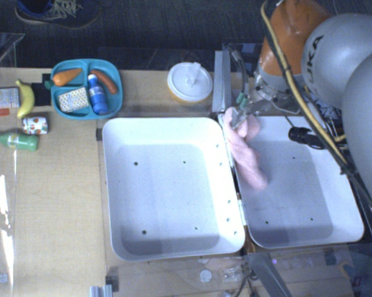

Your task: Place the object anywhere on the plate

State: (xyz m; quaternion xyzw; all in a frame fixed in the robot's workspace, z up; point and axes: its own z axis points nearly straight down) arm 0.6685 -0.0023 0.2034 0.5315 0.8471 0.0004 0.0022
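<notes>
Cloth [246, 150]: pale pink, plain. Bins [169, 188]: white. Plate [114, 86]: turquoise, holding an orange carrot [68, 76] and a blue bottle [97, 96]. Banana [26, 98]: yellow. Lidded cup [190, 82]: white over yellow. Counter [48, 216]: light wood. Arm [335, 54]: grey, orange band.

Soft pink cloth [247, 150] – smooth matt white plastic bins [171, 237]

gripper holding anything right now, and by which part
The two-finger gripper pinches the soft pink cloth by its top end; the rest hangs into the right white bin.
</notes>
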